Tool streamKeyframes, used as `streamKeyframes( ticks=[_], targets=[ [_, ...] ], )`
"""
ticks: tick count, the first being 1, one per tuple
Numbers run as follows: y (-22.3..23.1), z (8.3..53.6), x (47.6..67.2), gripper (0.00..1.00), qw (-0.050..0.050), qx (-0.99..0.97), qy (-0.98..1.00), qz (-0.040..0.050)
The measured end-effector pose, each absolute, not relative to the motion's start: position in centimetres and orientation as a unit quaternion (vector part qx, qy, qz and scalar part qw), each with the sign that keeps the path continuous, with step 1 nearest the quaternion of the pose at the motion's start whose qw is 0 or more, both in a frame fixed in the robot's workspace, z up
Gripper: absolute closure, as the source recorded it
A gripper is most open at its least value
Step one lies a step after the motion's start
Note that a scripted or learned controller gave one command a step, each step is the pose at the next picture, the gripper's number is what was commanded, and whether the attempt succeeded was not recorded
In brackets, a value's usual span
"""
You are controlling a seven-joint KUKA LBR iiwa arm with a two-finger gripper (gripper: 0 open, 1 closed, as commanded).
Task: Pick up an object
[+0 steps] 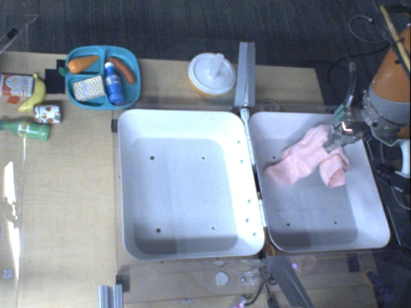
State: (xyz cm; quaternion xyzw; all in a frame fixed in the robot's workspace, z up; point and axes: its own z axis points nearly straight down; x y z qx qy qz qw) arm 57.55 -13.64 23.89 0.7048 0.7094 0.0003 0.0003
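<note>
Our gripper (pixel 335 140) sits at the crumpled pink cloth (pixel 308 158) in the right-hand white bin (pixel 366 233); we cannot tell its state, so lifting remains.

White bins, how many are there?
2. The left bin sits mid-bench; the right bin touches its side and holds a pink cloth under the gripper.
</note>
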Motion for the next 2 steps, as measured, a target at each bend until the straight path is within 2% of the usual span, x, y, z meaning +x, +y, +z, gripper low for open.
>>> streamKeyframes(
  ticks=[1, 2],
  targets=[
    [-9.10, 10.86, 57.86, 0.00, 0.002, 0.678, 0.735, 0.0017],
    [-9.17, 9.91, 57.12, 0.00, 0.012, 0.659, 0.752, 0.0100]
  ],
)
